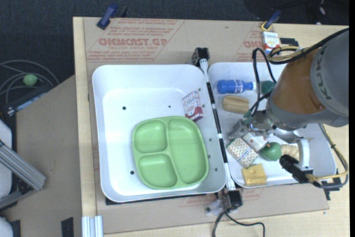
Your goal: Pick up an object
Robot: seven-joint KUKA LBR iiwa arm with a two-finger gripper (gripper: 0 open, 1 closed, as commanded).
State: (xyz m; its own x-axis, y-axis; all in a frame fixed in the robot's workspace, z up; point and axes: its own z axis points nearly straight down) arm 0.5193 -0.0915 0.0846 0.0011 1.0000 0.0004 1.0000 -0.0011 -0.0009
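The jaws hang low over the middle of the right bin (277,179), at the end of the grey and orange arm (302,91) that reaches in from the right. They show as a tangle of metal and cable, and whether they are wide or narrow cannot be told. Nothing can be seen held between them.

No single item is named for picking, so the nearest ones are the likely targets. A patterned box (242,151) lies just below the jaws, toward the front of the bin, turned diagonally. A tan roll (236,104) lies just behind them, with its long axis running left to right. A green ball (272,150) sits just beside the jaws on the arm's side, partly covered.

Further out, a blue bottle (235,86) lies on its side at the back of the bin, parallel to the roll. A yellow block (254,175) rests at the front, touching or nearly touching the box. A teal thing (268,86) beside the bottle is mostly hidden by the arm.

The left bin (122,114) holds a green divided plate (168,152) and a red and white packet (192,105), both well apart from the jaws. Both bins stand on a pale surface (138,41).
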